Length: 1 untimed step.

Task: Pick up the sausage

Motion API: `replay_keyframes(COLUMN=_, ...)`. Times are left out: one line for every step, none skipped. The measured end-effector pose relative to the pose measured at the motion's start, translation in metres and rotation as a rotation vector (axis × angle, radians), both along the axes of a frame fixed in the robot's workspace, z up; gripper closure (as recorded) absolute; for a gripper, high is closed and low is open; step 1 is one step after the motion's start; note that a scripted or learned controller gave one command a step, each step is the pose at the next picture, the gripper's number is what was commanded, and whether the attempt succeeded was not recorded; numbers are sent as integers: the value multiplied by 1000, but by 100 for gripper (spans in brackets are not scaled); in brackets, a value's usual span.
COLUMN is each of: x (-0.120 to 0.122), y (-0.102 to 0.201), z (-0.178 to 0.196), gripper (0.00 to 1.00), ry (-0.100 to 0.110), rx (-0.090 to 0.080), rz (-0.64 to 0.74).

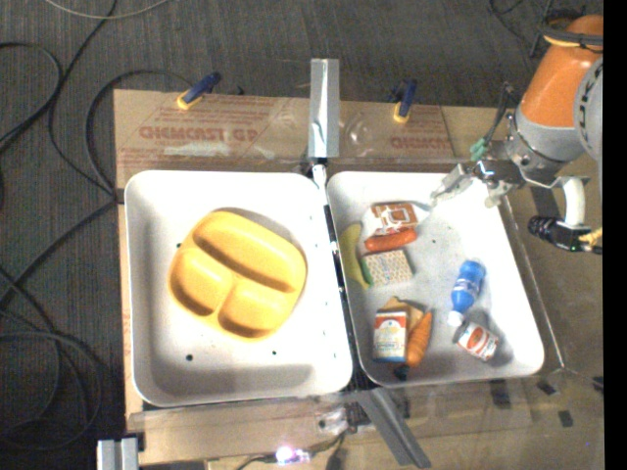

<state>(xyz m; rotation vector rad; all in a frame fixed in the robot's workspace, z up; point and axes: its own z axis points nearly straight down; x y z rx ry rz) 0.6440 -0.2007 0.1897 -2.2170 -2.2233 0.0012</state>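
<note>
One sausage (390,239) lies in the right bin (524,306), among one banana (354,255), one carrot (419,338), one blue bottle (467,284) and one can (478,341); the end effector (460,179) hovers open above that bin's far rim.

Bright, even overhead light — soft shadows, slightly grainy.

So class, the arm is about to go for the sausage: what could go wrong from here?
1. The sausage lies pressed between the boxed item above it and the cracker block below, so the hand may catch a neighbour instead.
2. The hand hangs over the right bin's upper edge, apart from the sausage, so a poorly aimed descent could land beside it.
</note>
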Motion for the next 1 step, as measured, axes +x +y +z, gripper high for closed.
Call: replay_keyframes(x=9, y=44, z=-72, gripper=0, ry=-35, rx=-9, rz=27)
